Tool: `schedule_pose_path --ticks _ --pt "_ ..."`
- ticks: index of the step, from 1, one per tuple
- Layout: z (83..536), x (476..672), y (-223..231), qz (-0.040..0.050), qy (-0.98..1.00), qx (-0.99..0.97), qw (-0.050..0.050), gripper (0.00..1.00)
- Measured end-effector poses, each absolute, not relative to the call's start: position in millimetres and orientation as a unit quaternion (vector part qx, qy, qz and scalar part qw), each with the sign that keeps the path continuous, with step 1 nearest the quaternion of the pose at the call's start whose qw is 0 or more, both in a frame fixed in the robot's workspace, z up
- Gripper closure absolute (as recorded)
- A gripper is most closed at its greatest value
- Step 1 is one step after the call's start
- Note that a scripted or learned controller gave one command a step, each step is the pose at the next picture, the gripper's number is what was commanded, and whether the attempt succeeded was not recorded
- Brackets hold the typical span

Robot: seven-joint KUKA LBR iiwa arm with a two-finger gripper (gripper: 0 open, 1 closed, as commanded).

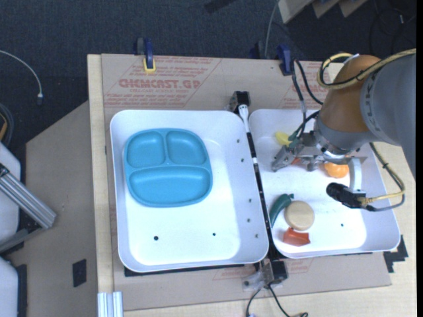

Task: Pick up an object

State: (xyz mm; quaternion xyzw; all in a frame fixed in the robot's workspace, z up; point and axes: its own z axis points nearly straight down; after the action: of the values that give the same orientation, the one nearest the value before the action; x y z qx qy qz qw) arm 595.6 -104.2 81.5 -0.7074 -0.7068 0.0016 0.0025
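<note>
Over right bin (380, 240), pincer (285, 158) near divider; left bin (198, 243) roomy.

Blue plate (168, 167), white bins (192, 243), orange fruit (337, 170).

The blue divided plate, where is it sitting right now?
The blue divided plate lies in the left white bin, toward its upper left, well apart from the toy food in the right white bin.

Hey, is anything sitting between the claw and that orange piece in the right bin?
Nothing visible does. The claw hangs low in the right bin, with the orange piece just to its right, partly tucked under the wrist. The yellow piece lies above the claw, and the beige round piece lies below, both off that line.
</note>
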Motion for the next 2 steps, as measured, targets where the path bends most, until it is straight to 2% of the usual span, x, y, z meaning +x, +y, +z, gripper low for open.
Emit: schedule_pose_path --ticks 1,2 --pt "95 597.3 -105 -0.0003 -0.707 -0.708 0.0 1.0" --pt "156 598.2 -113 -0.0017 -0.707 -0.707 -0.003 1.0"
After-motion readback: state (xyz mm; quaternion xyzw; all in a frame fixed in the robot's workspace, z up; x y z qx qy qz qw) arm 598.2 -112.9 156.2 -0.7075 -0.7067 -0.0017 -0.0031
